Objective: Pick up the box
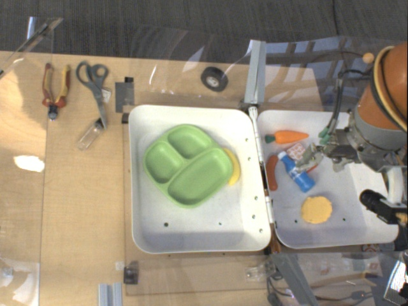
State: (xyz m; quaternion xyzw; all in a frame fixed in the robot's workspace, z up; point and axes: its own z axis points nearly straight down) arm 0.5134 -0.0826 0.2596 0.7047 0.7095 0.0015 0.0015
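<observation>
Though my gripper hovers by the box, jaw state unclear, the crowding bottle could spoil my grab.

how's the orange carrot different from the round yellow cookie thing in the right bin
The orange carrot is long and tapered with a green tip; the round yellow cookie-like disc is flat and circular. The carrot lies along the far side of the right white bin, the disc near its front edge. Both rest loose on the bin floor, apart from the other items.
</observation>
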